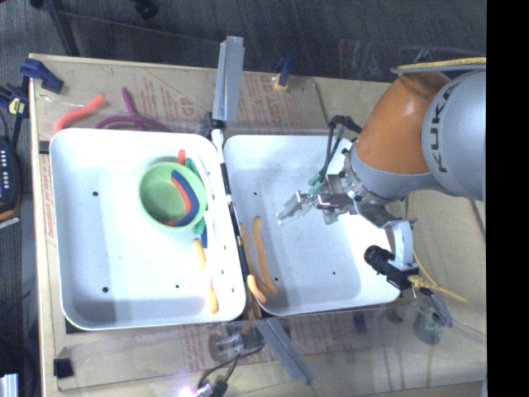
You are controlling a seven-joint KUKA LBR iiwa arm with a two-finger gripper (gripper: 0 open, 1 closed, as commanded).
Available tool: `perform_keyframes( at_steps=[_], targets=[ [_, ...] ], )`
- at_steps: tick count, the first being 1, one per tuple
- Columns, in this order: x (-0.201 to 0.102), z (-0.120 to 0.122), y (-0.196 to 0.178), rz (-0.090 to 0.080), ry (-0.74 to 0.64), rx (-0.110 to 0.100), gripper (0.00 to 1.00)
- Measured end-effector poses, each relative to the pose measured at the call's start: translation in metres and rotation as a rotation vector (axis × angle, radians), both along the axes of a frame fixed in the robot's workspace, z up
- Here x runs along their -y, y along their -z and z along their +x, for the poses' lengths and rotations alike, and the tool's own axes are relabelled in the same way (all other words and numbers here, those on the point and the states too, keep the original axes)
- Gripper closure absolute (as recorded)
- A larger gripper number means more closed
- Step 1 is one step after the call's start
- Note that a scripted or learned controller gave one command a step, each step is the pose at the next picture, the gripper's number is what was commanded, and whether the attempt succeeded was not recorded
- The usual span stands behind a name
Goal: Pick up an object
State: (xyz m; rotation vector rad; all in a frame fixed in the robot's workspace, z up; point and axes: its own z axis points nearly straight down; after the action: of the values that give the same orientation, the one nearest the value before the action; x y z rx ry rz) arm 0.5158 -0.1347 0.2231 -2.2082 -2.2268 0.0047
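My gripper [291,206] hovers over the middle of the right bin [331,281], its fingers pointing left, open with nothing between them. To its lower left, a long orange stick [259,249] lies along the bin's left wall, with a shorter orange piece [263,287] below it. The left bin [91,255] holds a green bowl [162,193] with red and blue curved pieces inside. A yellow stick [201,256] and an orange one [212,298] lie near that bin's right wall.
A metal bar [227,77] stands at the back between the bins. A purple hose [132,123] and an orange tool [78,112] lie on the bench behind the left bin. Blue clamps [40,72] [284,69] grip the bench's far edge.
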Motion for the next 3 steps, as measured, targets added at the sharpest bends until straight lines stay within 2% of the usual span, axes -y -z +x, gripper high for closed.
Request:
perform_keyframes(
  at_steps=[1,2,3],
  targets=[
    [-0.0248,0.0099,0.1246,-0.023,-0.075,0.019,0.0],
    [-0.0303,0.0091,0.1161,-0.012,-0.086,0.01,1.0],
    [-0.025,0.0091,0.1147,-0.019,-0.079,0.012,0.0]
  ],
)
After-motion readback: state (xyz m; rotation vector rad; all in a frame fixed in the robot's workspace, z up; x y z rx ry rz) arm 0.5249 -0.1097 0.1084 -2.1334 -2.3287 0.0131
